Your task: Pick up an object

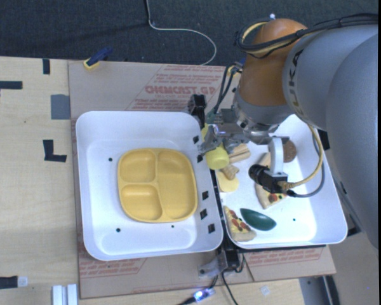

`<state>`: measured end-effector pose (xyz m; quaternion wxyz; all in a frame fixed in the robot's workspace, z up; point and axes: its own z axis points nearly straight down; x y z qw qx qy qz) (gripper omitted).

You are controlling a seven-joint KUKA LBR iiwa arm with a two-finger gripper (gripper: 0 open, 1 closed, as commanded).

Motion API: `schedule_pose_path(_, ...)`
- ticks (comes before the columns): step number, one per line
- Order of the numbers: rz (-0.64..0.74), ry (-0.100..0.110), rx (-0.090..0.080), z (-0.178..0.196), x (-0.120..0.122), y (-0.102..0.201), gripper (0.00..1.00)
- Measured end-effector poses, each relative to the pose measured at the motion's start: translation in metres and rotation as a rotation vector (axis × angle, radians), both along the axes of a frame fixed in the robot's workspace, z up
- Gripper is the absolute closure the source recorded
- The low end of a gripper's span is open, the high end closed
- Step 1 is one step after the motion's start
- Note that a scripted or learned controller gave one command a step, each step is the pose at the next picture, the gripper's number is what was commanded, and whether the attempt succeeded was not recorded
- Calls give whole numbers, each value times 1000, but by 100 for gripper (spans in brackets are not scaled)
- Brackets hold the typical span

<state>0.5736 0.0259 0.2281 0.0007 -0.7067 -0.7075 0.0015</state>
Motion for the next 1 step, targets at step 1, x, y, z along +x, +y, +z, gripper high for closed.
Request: schedule_pose_path(1, 0, -1, 0, 3, 1, -3, 100)
